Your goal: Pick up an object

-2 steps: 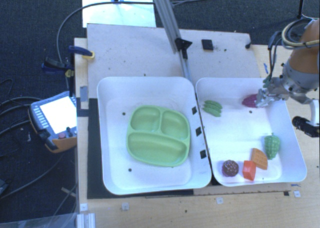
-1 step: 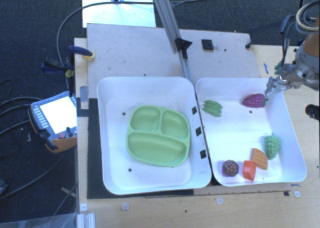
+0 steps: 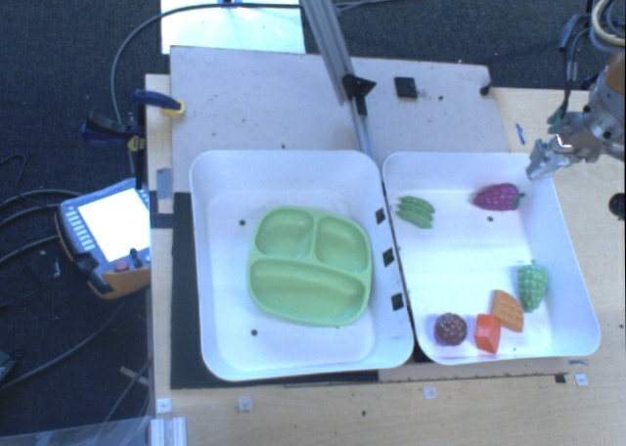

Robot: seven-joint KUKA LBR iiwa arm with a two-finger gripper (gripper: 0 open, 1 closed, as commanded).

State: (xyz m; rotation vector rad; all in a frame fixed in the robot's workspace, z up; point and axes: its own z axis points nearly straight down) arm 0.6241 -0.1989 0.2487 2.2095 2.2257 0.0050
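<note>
Metallic end effector [image 3: 544, 164], grip state unclear, near bumpy purple plastic grapes [image 3: 497, 198] in glossy right bin [image 3: 577, 283].

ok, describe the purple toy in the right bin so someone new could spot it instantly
Start at the right bin, the one without the green divided plate. Look along its far side, toward the right corner near the gripper: the purple grape bunch lies there apart from the rest. It is the one purple piece, with a small green stem; the green pea pod sits to its left, the other toys along the near edge.
</note>
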